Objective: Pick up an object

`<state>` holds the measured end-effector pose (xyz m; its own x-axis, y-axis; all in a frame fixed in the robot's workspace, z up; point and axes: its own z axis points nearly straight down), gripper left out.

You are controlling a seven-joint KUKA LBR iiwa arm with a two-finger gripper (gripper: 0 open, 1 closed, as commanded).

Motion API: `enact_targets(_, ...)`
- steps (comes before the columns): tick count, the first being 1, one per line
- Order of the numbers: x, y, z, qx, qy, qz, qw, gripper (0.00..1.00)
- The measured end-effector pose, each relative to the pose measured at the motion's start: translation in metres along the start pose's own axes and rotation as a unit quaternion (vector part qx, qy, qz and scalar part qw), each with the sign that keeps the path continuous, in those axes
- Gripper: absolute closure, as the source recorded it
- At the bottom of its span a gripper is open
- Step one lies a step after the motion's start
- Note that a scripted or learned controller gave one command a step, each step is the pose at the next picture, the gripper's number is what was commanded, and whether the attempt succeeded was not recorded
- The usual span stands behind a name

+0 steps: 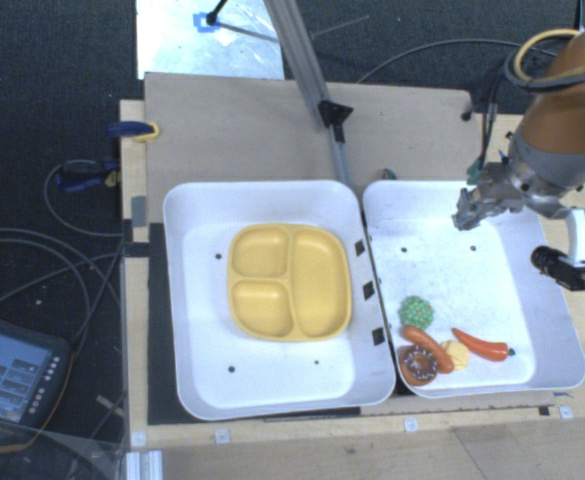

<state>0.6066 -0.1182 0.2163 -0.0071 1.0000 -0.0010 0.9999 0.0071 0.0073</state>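
Where the gripper (pixel 472 211) hangs, over the far end of the right bin (pixel 550 313), lots of bare white floor to move in. Can't tell if open or shut. Well apart from the toys. All huddled in the near corner by the wall next to the left bin (pixel 197 298): green ball (pixel 417 312), red sausage (pixel 424 342), donut (pixel 417 366), yellow bit (pixel 456 354). Just beside those, a long red pepper (pixel 480 345), lying left to right, dark tip pointing right.
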Motion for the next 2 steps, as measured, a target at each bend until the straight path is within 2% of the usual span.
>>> enact_targets(1,-0.001,0.004,-0.044,0.000,0.000,0.000,1.0000,1.00)
enact_targets(2,0.046,-0.001,-0.041,0.003,0.001,-0.002,1.0000,1.00)
